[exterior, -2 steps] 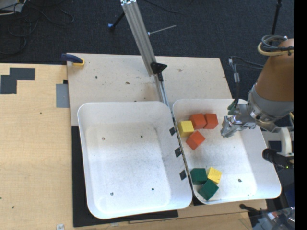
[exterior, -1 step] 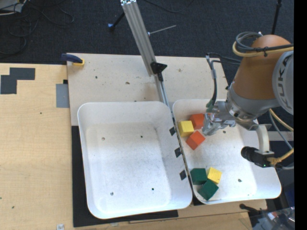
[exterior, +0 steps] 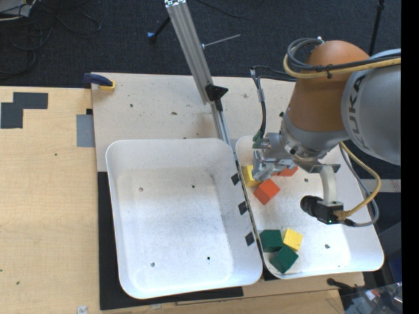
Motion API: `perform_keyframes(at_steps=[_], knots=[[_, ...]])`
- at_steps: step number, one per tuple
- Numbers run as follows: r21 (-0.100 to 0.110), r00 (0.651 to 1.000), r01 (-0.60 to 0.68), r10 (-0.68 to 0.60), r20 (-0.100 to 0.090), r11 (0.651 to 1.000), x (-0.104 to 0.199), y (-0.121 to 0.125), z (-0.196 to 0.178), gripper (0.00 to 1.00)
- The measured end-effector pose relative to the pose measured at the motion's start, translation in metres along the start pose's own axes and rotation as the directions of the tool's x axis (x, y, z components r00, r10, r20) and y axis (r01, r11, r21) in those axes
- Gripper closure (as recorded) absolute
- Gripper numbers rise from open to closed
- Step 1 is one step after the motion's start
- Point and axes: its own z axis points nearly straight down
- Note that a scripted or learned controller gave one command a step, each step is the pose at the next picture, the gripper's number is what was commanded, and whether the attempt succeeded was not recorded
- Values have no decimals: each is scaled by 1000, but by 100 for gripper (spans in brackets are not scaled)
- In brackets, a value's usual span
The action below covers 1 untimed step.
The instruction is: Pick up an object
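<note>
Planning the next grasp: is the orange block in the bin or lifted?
In the bin: the orange block lies on the right bin's floor beside the gripper.

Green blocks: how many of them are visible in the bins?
2. Both lie in the right bin near its front edge: one green block beside the yellow block, the other green block just in front. The arm may hide more.
</note>
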Motion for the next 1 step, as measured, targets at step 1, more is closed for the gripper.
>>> perform_keyframes(at_steps=[1], knots=[[4,1000,-1,1,1,1000,49,2,22,100]])
